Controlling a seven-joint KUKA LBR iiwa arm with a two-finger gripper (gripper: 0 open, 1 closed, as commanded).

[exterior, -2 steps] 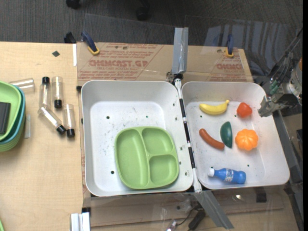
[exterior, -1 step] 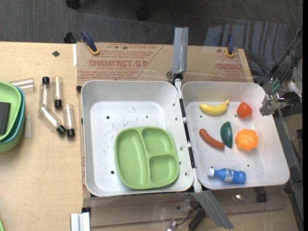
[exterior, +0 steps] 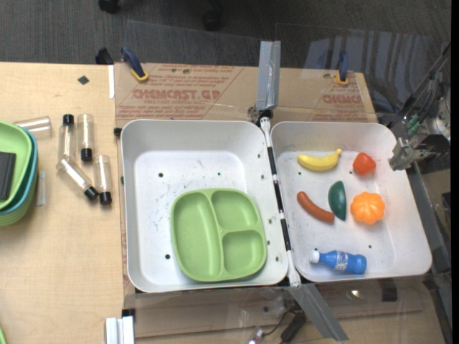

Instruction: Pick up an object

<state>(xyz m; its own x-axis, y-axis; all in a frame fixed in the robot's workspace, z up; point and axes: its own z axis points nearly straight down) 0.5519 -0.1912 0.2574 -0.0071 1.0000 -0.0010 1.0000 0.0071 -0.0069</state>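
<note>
A: Where is the claw (exterior: 403,155) sitting?

B: It is hanging at the right rim of the right bin (exterior: 401,264), partly running off the view's edge. I cannot tell whether it is released or clenched; the parts there are blurring into cables and dark metal.

A: And the pickable things?

B: All are lying in the right bin: a toy banana (exterior: 320,160) near the back, a small red-orange fruit (exterior: 364,164) beside it and nearest the claw, a red sausage (exterior: 315,207), a dark green vegetable (exterior: 338,199), an orange pumpkin (exterior: 368,208), and a blue bottle (exterior: 339,261) lying on its side at the front.

A: The left bin (exterior: 143,192)?

B: It is holding a green divided plate (exterior: 218,233). On the counter (exterior: 50,264), clear tubes (exterior: 84,165) are lying, and a green stack (exterior: 14,174) is getting cut off at the left edge.
</note>
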